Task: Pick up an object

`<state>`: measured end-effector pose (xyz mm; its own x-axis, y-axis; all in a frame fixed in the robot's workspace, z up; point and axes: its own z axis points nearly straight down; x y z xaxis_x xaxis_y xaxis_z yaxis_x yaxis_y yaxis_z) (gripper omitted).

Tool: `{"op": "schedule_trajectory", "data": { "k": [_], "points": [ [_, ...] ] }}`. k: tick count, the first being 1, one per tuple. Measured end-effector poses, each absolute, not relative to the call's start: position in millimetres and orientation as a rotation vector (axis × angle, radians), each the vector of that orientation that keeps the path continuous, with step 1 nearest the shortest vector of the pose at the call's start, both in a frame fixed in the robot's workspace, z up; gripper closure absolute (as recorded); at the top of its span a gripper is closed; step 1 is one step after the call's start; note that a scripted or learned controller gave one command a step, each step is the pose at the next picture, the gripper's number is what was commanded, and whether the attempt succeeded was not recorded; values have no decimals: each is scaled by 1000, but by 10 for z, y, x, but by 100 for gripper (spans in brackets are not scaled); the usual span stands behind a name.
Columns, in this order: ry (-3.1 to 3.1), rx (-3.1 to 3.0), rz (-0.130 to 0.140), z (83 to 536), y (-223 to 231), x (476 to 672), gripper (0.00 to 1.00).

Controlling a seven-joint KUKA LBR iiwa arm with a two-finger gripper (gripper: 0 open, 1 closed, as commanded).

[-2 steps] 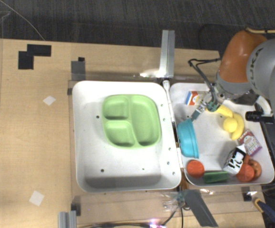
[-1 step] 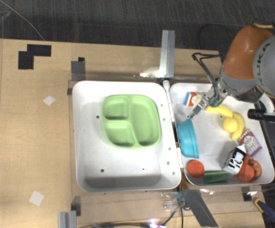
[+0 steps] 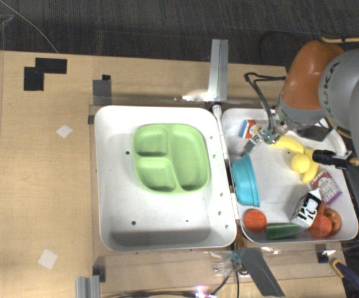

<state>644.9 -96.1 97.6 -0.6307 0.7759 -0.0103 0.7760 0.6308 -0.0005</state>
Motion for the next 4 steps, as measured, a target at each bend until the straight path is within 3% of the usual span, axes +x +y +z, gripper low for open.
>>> {"op": "schedule_trajectory", "data": {
  "k": [1,2,3,4],
  "points": [
    [2751,1497,7,880,-942,6290,0],
    [2627,1709,6,1183,-1140,6260,0],
    [2537,1836,6,885,-1475,5907,0],
    [2624,1744,-12,876,-1187,6425,0]
  ]
}}
